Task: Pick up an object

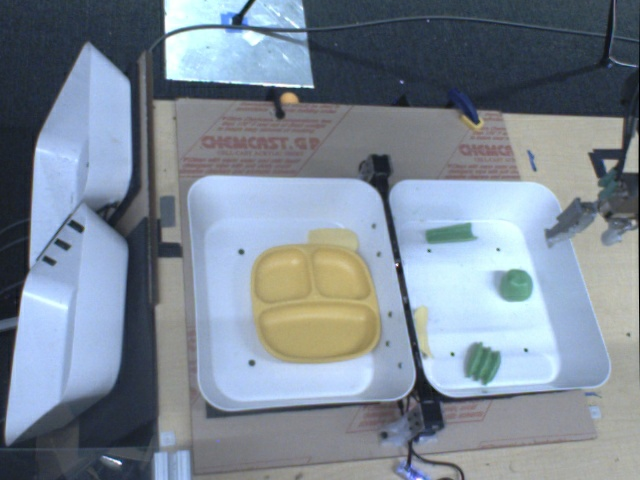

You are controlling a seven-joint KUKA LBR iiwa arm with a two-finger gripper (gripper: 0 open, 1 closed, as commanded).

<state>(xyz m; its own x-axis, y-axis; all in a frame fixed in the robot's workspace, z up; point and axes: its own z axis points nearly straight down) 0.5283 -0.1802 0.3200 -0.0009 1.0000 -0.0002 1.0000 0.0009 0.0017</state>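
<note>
Green cup sits in the right bin; fingers at its edge, state unclear

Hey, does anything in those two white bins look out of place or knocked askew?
Mostly tidy. One oddity: a pale yellow piece in the right bin leans up against the wall by the divider instead of lying flat. Another pale yellow piece is partly tucked under the yellow divided tray in the left bin.
</note>
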